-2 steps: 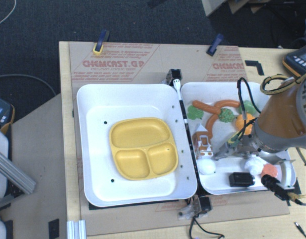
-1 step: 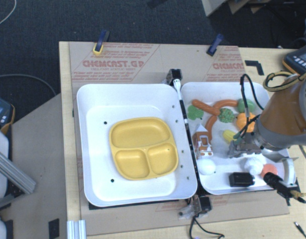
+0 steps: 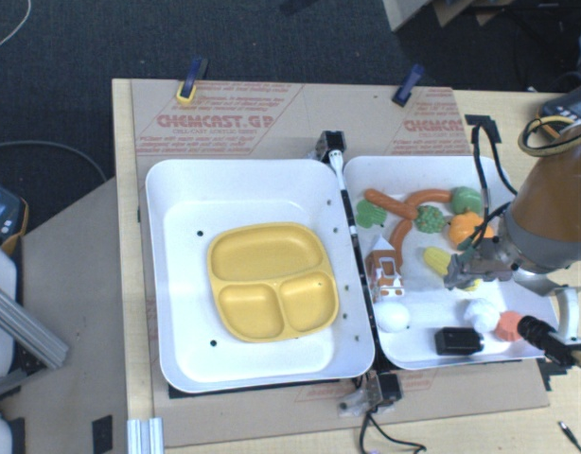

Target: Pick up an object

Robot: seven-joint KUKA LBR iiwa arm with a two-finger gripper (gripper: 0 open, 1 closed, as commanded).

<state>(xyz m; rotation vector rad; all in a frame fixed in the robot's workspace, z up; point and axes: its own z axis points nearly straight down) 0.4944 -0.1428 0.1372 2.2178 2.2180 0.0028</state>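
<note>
The end effector [image 3: 463, 274] hangs low in the right white bin [image 3: 404, 173], beside the yellow corn-shaped toy [image 3: 436, 255]; its grip state cannot be told. Crowded toys risk a glancing, empty grab.

You read red print on brown board [image 3: 272, 112] under bins: "CHEMCAST G.P" on sheet [image 3: 215, 119] behind left bin, smaller line beneath it too blurred to make out. Same red print on sheet [image 3: 431, 121] behind right bin, cut off by bin edge; you catch partial "CHEMCAST" there.
</note>
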